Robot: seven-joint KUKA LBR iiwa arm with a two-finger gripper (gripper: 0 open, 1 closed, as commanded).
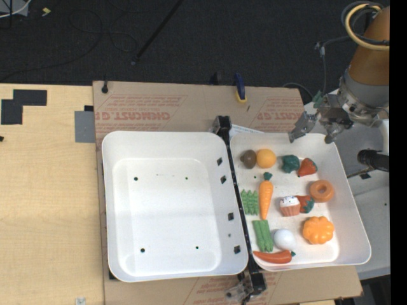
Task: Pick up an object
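My gripper (316,131) hangs over the far right corner of the right bin (356,234), its two fingers spread open with nothing between them. Below it in that bin lie a brown ball (248,159), an orange fruit (266,158), a green piece (290,164) and a red strawberry (308,167). Further toward the front sit a carrot (266,194), a glazed doughnut (322,190), a small cupcake (290,205), an orange pumpkin (318,230), a white egg (284,238), a red chilli (273,257) and green pods (261,234).
The left bin (121,170) stands beside the right one, joined by a black divider (230,189). Both rest on a cardboard sheet (159,107) on the wooden bench. A blue clamp (240,88) sits at the cardboard's far edge.
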